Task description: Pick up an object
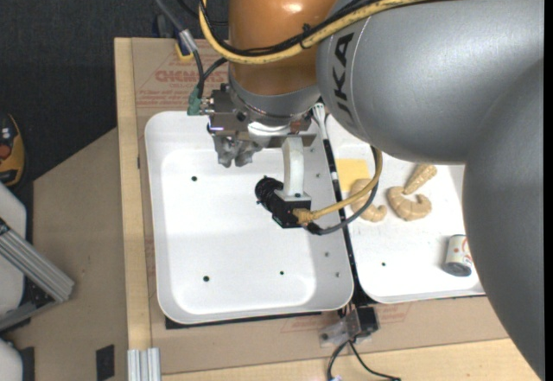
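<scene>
White and bare beneath me, the left bin [242,284] has my end effector [235,150] hovering near its far edge, grip state I cannot tell, while the tan curved pieces [410,198] lie unpicked in the right bin [415,288].

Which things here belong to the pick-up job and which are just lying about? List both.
Belonging to the job:
gripper, over the left bin
right bin
yellow flat piece
tan curved pieces
small can

Just lying about:
cardboard sheet under the bins
cable plug at the front edge
metal rail at the left
</scene>
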